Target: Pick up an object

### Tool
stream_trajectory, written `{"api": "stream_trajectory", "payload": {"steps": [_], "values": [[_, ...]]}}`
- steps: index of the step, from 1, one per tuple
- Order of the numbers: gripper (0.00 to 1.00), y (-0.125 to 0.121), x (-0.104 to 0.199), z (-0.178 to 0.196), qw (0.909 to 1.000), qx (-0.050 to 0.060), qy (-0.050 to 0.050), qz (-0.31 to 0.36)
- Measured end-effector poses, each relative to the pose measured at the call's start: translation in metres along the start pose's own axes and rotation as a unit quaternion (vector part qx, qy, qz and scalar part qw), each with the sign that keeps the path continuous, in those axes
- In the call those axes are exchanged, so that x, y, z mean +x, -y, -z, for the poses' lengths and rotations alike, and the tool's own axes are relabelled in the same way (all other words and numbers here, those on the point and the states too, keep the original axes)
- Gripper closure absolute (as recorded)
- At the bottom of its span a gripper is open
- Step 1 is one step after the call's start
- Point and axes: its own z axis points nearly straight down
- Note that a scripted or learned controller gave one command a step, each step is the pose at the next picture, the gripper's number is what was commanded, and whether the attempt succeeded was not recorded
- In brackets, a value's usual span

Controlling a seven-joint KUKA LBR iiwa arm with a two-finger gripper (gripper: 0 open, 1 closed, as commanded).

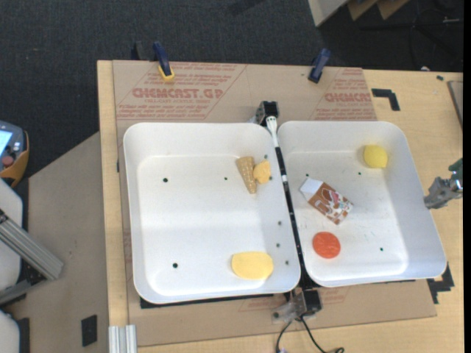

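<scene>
Three objects in right bin (412,263), left of tool (444,190)

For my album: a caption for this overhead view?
End effector at the right bin's edge; orange ball and carton inside.

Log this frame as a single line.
gripper: right bin's right rim, nothing visibly held | right bin: lemon, carton, orange ball

We note a tan bench (221,87) filling mid-frame, its printed brown board bearing two shallow white bins touching side by side, the left bin (147,219) and the right bin (412,226), with two blue clamps (163,61) at the board's upper edge.
</scene>
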Motion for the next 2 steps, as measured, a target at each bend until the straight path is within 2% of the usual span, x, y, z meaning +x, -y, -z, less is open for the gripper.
{"api": "stream_trajectory", "payload": {"steps": [1,2], "values": [[1.0,0.001,0.002,-0.133,1.0,0.003,-0.002,0.001],[1.0,-0.001,0.001,-0.171,1.0,0.0,0.0,0.001]]}}
